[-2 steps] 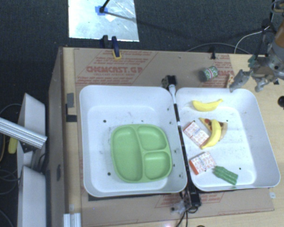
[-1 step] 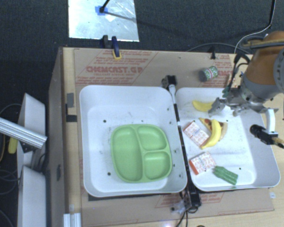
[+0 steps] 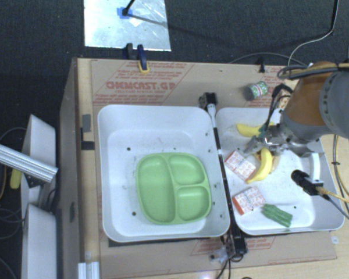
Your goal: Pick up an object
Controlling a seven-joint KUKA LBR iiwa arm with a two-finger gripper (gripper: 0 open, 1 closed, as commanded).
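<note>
- Seemingly the approach step was caught: a banana (image 3: pixel 262 166) was seen lying near the middle of the right bin (image 3: pixel 328 217), its upper end hidden beneath the gripper (image 3: pixel 266 144).
- The gripper was pictured directly over that upper end, at the tip of the grey arm (image 3: pixel 331 106) entering from the right. Whether it was apart, together or clamped on the fruit could not be told, and no lift was shown.
- A second yellow piece (image 3: pixel 247 129) was seen just beside the gripper, toward the bin's far wall. Whether it was joined to the banana could not be told.
- One red-and-white packet (image 3: pixel 239 164) was seen just beside the banana on its left. A second packet (image 3: pixel 249 200) was seen nearer the front wall, with a green oblong object (image 3: pixel 277 215) next to it.
- A green divided plate (image 3: pixel 173 188) was seen in the left bin (image 3: pixel 113 127), well apart from the work.
- The next move was judged to call for a firm closure on the banana and a straight rise, so that the neighbouring packet would not be dragged along.
</note>
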